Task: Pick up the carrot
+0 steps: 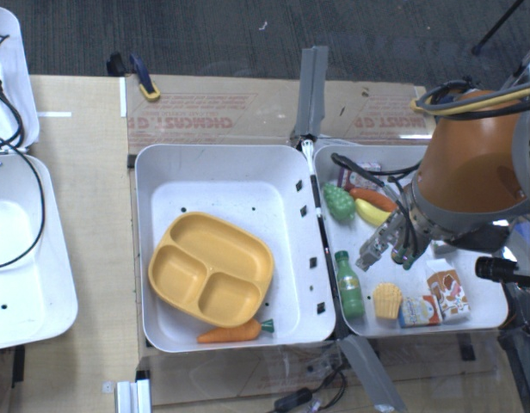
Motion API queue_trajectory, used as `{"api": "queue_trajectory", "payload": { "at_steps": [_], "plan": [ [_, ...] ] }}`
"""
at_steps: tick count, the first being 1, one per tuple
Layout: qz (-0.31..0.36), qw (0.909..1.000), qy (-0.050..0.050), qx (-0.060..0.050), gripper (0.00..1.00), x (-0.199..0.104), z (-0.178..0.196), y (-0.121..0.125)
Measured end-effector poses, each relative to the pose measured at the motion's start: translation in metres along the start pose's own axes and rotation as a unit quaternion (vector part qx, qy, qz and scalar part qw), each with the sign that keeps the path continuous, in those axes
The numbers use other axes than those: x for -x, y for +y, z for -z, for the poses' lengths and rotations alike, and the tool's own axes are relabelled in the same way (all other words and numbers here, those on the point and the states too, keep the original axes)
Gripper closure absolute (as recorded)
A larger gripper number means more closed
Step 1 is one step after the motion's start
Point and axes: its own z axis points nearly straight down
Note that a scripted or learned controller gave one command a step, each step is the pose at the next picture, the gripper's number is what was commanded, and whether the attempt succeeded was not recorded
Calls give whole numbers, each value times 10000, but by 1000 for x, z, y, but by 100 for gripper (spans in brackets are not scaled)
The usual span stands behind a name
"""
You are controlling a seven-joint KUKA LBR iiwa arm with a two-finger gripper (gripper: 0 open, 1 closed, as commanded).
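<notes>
Carrot (234, 333) lay against the yellow plate (211, 268); my gripper (387, 246), jaw state indiscernible, risked grabbing the orange decoy (373, 200) nearby.

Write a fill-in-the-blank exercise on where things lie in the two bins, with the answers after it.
1. The carrot lies in the ____ bin, at its near edge.
2. Just beyond the carrot sits a yellow divided ____.
3. The tool is over the ____ bin, apart from the carrot.
4. The green bottle lies against the right bin's ____ wall.

Missing words: left; plate; right; left
</notes>
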Motion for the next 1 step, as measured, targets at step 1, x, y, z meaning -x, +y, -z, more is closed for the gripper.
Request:
{"api": "queue_trajectory", "payload": {
  "at_steps": [1],
  "plan": [
    [1670,9860,16,0,100,50,-118,-60]
  ]
}}
